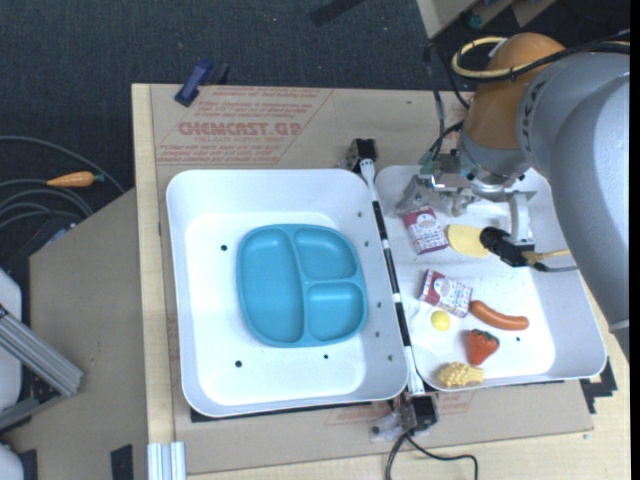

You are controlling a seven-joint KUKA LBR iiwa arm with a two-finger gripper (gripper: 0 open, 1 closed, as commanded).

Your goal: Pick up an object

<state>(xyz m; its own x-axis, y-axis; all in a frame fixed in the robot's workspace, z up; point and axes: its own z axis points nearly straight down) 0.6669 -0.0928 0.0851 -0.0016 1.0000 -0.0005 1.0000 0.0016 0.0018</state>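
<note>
Gripper (438,194) sits low over the far end of the right bin (560,353), pointing down; I can't tell from this angle whether it's open or closed. The wrist above it carries the orange band (505,88); the grey arm (590,148) comes in large from the right and covers the bin's far right corner.

The bench top is a pale wood board (250,128) w/ red printed lettering; the two white bins lie side by side on it. The left bin (200,228) holds a blue divided plate (300,283), approx centred. A small blue item (195,83) lies at the board's far left corner. Beyond the board there's dark carpet; grey cables (30,208) run at left, w/ a small orange thing (70,179) beside them.

Pickable objs all lie in the right bin. A red-and-white packet (426,231) is just on the near side of the gripper; a flat yellow piece (463,239) lies just right of it. A second packet (445,292) lies nearer the camera, w/ a reddish-orange sausage (498,316) to its right and a small yellow ball (440,320) just below it. Then comes a red strawberry-like piece (481,346); a knobbly yellow piece (459,374) lies by the near rim.
</note>
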